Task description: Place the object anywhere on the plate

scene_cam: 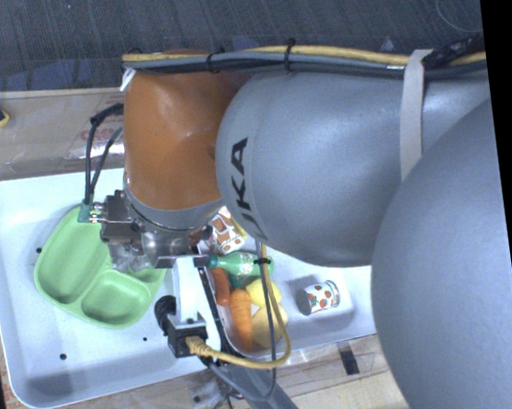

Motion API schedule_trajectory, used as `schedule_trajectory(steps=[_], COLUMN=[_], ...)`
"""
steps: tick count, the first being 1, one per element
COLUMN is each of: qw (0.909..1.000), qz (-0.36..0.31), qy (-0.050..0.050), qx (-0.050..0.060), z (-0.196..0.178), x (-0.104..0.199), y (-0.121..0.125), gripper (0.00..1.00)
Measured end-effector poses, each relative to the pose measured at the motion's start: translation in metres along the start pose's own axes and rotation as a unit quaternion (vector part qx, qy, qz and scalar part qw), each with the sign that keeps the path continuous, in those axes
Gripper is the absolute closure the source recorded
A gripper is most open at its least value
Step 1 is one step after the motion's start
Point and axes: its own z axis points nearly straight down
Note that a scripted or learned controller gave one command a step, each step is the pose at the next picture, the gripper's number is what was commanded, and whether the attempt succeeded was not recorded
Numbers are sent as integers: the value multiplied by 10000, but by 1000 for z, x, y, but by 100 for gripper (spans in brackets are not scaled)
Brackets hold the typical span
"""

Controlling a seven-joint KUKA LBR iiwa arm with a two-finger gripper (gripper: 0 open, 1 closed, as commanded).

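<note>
A light green plate (84,271) with two compartments lies in the left white bin (18,302). My gripper (130,247) hangs at the plate's right edge, over the rim between plate and bin floor. The orange wrist band (169,135) and grey arm body (343,160) cover much of the scene behind it. I see no object at the gripper. Toy food lies just right of the bin divider: an orange carrot (241,314), a green bottle-shaped piece (236,264) and a yellow piece (270,301). The arm hides anything under it.
A small white cup with red spots (321,296) lies in the right bin. A white piece with red print (227,235) sits by the arm's edge. A black fitting with a yellow cable (187,335) crosses the divider. The wooden bench (33,124) frames the bins.
</note>
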Motion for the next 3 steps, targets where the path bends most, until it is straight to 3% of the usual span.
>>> schedule_trajectory(steps=[1, 2, 3], qw=[10000, 10000, 10000], qz=[-19, -17, -53], qy=[-7, -7, -16], qx=[9, 7, 19], z=[-10, -10, -19], x=[0, 0, 1], y=[0, 0, 0], gripper=[100, 0, 100])
